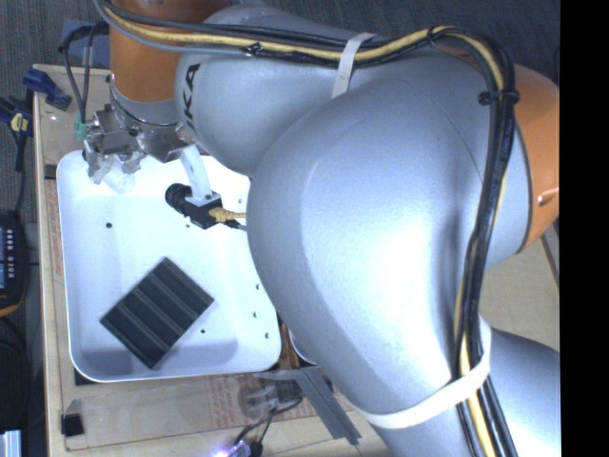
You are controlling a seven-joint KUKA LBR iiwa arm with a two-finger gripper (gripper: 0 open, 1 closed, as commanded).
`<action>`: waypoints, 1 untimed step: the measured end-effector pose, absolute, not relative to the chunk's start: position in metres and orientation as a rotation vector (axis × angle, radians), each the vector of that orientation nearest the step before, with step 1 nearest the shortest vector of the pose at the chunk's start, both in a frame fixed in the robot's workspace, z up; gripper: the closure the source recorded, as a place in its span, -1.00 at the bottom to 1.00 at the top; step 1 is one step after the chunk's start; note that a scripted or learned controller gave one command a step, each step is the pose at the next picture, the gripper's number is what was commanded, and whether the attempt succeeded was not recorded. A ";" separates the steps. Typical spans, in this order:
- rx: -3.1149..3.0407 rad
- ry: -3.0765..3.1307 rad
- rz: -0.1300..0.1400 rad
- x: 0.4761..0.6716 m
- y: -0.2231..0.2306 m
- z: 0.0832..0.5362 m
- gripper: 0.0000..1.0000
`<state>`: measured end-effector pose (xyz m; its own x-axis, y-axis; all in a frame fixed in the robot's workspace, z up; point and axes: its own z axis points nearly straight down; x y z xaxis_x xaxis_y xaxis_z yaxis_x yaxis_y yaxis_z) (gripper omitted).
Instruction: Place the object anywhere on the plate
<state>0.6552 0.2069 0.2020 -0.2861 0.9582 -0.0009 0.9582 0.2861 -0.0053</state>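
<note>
- Hovering over the upper-left corner of the white bin [71,255], toward eleven o'clock in the view, the gripper [114,165] is being carried at the end of the grey arm [381,217].
- How far the gripper is being held open cannot be told from this angle, and no object is being seen in its grasp.
- The dark ribbed slab [157,312] is lying flat on the bin floor, toward seven o'clock in the view.
- From the gripper, the slab is sitting at about five o'clock, well apart from it.
- The slab is being shown turned on the diagonal, with its lowest corner lying near the bin's lower wall.
- The centre and right of the view, from one o'clock round to five, are being covered by the arm's bulk, and the bin's right side is being hidden beneath it.
- The orange band [152,27] is being seen at twelve o'clock from the gripper.
- The wooden bench [171,398] is showing at six o'clock below the bin, and a blue clamp [43,84] is sitting at ten o'clock on its left edge.
</note>
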 end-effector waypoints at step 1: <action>-1.783 -2.584 0.005 0.605 0.191 0.255 1.00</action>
